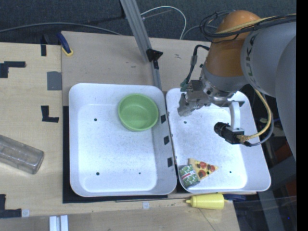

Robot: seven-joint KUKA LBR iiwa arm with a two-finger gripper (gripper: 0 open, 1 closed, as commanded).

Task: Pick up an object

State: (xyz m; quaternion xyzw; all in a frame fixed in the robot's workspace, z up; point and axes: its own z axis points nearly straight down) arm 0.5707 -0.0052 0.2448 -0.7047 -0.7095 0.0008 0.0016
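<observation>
A green bowl [138, 112] sits in the left bin [86, 143] near its far right corner. A pizza-slice toy [204, 168] and a small green packet [188, 174] lie at the near left of the right bin [240, 177]. My gripper [185, 109] hangs over the far left part of the right bin, beside the divider between the bins, well apart from the toys and to the right of the bowl. Nothing shows between its fingers.
A yellow bottle [208, 201] lies on the bench just in front of the right bin. A clear plastic container [18, 154] lies at the far left. A grey pole [139, 28] slants down to the bins' far edge. Cables run behind the arm.
</observation>
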